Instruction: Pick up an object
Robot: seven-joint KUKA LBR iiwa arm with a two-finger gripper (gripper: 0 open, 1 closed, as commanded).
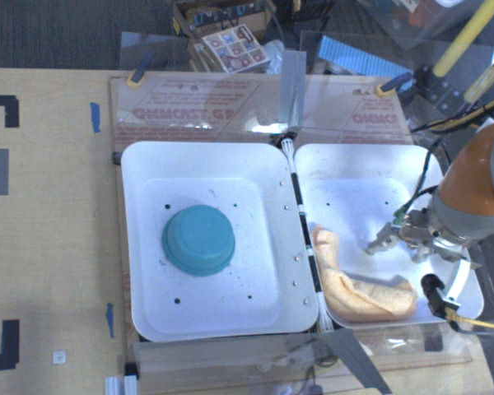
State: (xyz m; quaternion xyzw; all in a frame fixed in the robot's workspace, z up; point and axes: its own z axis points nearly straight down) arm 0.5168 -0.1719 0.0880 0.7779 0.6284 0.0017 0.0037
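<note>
claw (393,239) spread, holding nothing | tan object (354,285) just below-left, right bin (346,171)

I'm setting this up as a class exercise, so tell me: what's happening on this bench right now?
A grey robot arm with an orange band reaches in from the right over the right bin. Its gripper hangs above the bin floor, just above a tan, curved, banana-like object lying along the bin's lower left corner. Nothing shows between its fingers. In the left bin a teal bowl sits upside down, untouched. No object has been picked up yet.
</note>
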